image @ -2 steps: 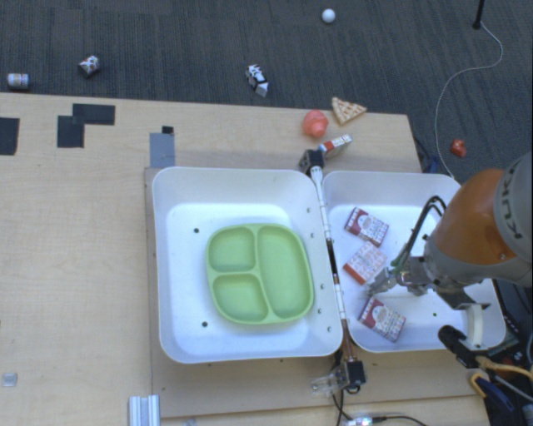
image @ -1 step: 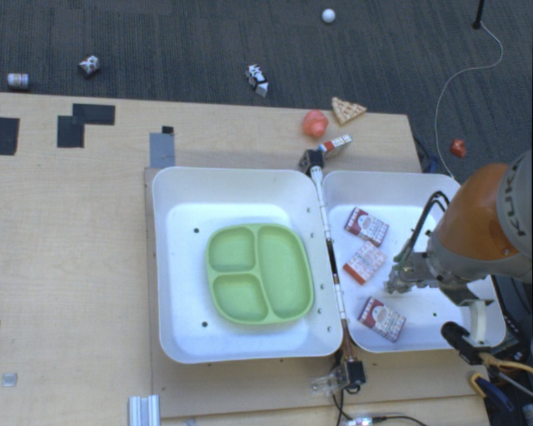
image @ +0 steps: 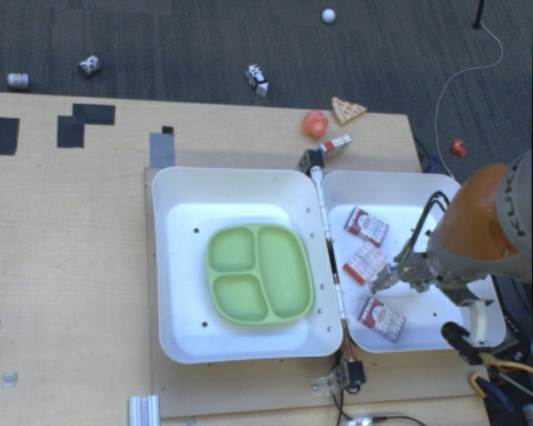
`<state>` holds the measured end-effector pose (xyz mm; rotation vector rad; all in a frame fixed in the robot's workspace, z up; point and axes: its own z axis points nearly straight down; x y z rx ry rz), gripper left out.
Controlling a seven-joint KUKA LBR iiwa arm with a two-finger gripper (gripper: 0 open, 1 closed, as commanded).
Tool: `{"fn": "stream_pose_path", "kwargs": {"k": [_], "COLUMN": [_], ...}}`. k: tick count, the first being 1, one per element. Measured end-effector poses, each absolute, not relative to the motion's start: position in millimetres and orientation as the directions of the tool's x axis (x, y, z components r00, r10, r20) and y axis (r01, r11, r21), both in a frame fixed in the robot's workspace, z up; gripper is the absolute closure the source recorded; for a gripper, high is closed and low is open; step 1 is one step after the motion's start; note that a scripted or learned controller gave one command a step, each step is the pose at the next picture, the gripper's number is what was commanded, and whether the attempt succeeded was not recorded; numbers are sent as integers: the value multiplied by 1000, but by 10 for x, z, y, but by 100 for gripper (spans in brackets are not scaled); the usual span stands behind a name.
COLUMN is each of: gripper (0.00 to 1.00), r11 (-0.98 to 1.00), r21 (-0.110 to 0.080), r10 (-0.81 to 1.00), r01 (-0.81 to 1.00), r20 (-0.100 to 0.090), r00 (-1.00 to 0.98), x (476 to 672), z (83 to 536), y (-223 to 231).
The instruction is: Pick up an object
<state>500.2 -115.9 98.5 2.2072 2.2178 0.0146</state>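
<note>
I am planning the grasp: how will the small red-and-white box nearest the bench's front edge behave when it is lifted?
The box lies flat, so it probably will not roll. It looks like a small carton, likely light and fairly stiff, though it may dent if squeezed.

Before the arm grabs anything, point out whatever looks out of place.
Several small things lie outside the bins: a red ball and a pizza-slice toy at the bench's far edge, and a white ball and small bits on the dark carpet beyond. In the right bin, three red-and-white cartons lie askew.

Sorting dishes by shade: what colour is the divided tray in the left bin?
Light green; the divided tray shows plainly in the camera view.
</note>
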Motion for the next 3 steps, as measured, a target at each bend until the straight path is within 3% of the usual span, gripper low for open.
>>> {"fn": "stream_pose_path", "kwargs": {"k": [1,2,3], "gripper": [0,100,0], "r11": [1,3,3], "r21": [14,19,18], "r10": [1000,1000,1000], "r01": [1000,1000,1000], "r20": [-6,-5,-5], "r00": [-1,-3,-3], "x": [4900,4921,4920], "z": [875,988,987], "y": [-868,-857,-856]}}
